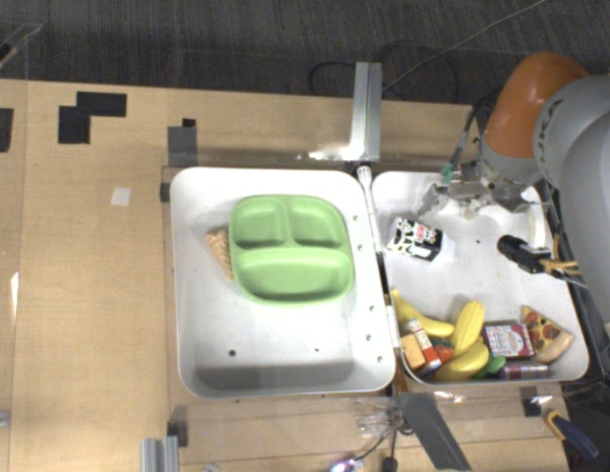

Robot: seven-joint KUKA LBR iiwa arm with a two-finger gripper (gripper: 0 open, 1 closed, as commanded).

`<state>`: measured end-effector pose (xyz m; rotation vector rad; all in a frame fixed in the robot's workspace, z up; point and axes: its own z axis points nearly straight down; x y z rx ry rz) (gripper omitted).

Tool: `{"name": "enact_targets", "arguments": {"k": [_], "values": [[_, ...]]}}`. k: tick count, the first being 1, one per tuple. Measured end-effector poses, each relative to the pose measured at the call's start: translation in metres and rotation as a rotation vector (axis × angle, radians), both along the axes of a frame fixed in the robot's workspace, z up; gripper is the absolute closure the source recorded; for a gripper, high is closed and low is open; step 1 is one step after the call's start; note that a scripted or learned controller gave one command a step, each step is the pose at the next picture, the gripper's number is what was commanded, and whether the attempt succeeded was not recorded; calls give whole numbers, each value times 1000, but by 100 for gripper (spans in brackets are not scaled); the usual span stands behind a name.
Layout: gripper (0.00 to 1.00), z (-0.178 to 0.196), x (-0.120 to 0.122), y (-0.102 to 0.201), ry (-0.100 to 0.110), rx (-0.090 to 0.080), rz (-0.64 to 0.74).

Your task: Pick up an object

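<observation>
Hovering my gripper (453, 193) at the right bin's (477, 264) far edge, finger state I cannot tell, I judge the black-and-white carton (415, 238) just beside it the easiest pick

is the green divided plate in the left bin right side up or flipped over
Right side up. The green plate shows its three recessed compartments facing the camera, two small ones at the far side and one large one nearer.
</observation>
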<state>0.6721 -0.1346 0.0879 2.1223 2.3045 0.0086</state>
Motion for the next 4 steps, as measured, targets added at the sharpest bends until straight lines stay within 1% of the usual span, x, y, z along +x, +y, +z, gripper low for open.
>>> {"name": "enact_targets", "arguments": {"k": [1,2,3,4], "values": [[0,2,-54,13,-2,2,-27],[0,1,-10,46,-3,2,39],[0,2,-54,37,-3,1,61],[0,4,-119,18,-7,0,49]]}}
